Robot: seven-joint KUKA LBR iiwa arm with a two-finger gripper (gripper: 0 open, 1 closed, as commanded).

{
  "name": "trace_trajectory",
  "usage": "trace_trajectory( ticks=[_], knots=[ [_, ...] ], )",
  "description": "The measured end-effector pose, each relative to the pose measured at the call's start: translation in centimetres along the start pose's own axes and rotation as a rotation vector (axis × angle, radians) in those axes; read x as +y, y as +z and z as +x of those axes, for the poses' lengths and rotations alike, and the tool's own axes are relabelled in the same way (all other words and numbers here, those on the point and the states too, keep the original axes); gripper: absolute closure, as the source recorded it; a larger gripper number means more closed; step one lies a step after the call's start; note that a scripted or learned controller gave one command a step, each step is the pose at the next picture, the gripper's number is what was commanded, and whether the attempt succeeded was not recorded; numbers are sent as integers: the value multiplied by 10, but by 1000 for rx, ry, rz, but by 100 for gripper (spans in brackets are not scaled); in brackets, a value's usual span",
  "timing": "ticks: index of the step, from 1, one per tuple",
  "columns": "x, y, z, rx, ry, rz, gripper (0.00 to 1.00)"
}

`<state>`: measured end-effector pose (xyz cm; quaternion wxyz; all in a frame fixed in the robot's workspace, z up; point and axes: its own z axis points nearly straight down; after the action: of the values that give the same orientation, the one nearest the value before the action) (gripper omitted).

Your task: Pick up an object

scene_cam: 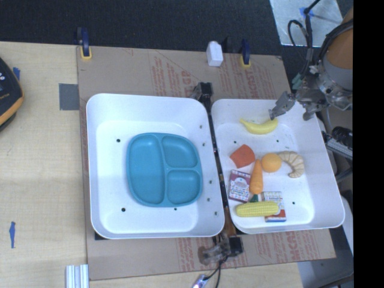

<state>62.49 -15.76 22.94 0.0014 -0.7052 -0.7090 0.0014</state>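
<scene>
Gripper [295,106] at the frame's upper right, fingers spread and grasping nothing — poised over the right bin [318,188], just beside the banana [259,126]. Left bin [99,161], centre-left — holds a blue divided plate [164,168].

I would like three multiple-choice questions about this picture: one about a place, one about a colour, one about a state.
1. Where does the corn cob lie?
A. right bin, near edge
B. left bin
C. on the bench

2. What colour is the divided tray?
A. red
B. blue
C. yellow

3. How do the gripper fingers stand?
A. shut on the banana
B. shut on the carrot
C. open, holding nothing

Answers: 1 A, it lies in the right bin by the front wall. 2 B, it is plainly blue. 3 C, the fingers are spread apart above the banana.
</scene>
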Motion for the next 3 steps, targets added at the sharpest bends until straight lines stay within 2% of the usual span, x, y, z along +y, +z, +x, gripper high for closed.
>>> trace_trajectory(
  ticks=[1, 2, 3],
  knots=[
    [-41, 90, 59, 0, -1, 2, 0],
    [-34, 132, 59, 3, -1, -8, 0],
    [-39, 132, 49, 4, -2, -11, 0]
  ],
)
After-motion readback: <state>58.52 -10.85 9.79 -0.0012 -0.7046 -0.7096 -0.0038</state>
